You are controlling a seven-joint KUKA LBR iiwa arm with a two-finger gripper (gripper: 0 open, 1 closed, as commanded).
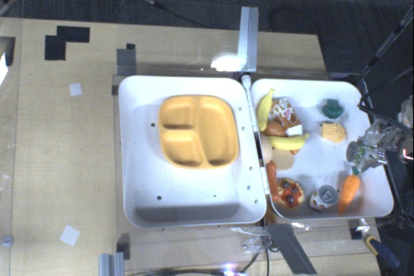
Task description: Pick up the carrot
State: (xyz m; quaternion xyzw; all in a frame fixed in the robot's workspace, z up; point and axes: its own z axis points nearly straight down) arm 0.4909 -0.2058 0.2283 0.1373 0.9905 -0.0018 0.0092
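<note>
The orange carrot (349,192) lies in the right bin (310,158), near its front right corner, with its green top pointing toward the back. My gripper (363,155) reaches in from the right and hovers just above and behind the carrot's green end. Its metal parts overlap the bin's right rim. From this view I cannot say whether it touches the carrot.
A silver can (325,196) stands just left of the carrot, with a small pizza (289,192) and a sausage (272,172) further left. Two bananas (265,110), a pastry (283,114), a teal item (332,108) and a yellow block (332,132) lie behind. The left bin (139,158) holds a yellow divided plate (197,129).
</note>
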